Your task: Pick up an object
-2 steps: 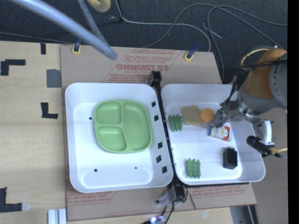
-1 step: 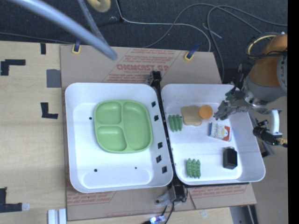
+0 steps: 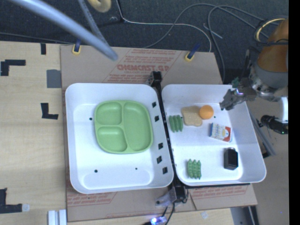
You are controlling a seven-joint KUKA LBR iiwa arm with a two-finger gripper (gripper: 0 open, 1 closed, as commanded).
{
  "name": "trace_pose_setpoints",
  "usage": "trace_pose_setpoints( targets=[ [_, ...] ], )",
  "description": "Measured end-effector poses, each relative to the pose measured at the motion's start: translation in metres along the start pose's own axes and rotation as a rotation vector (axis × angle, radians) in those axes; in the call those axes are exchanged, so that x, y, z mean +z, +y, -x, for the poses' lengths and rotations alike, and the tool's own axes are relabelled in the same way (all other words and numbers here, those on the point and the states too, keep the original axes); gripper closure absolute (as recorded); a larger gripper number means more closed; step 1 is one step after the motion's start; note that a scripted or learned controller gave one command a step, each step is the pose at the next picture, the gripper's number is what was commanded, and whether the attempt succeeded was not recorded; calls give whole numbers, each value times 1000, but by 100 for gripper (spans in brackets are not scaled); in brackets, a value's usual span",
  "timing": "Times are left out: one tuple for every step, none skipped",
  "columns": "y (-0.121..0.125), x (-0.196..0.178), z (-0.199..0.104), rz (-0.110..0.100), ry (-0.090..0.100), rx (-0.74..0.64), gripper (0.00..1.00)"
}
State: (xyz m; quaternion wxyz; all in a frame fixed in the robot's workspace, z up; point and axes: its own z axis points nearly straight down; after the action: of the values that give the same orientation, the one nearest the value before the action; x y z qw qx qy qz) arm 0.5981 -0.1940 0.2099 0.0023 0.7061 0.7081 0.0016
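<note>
The gripper hovered at the right bin's upper right edge; its opening could not be told. The nearest object, an orange ball, lay just left, touching a tan block.

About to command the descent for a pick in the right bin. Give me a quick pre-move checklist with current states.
1. Claw over the right bin: ok, above its upper right rim.
2. Claw carrying nothing: cannot tell, too small and dark.
3. Nearest target clear: not ok, the orange ball touches the tan block.
4. Isolated targets available: ok, black box and lower green piece lie apart.
5. Left bin's green tray away from the arm: ok.
</note>
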Motion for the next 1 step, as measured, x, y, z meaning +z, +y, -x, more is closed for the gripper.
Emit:
trace_pose_setpoints(
  targets=[
    [2,-47,0,-1,0,1,100]
  ],
)
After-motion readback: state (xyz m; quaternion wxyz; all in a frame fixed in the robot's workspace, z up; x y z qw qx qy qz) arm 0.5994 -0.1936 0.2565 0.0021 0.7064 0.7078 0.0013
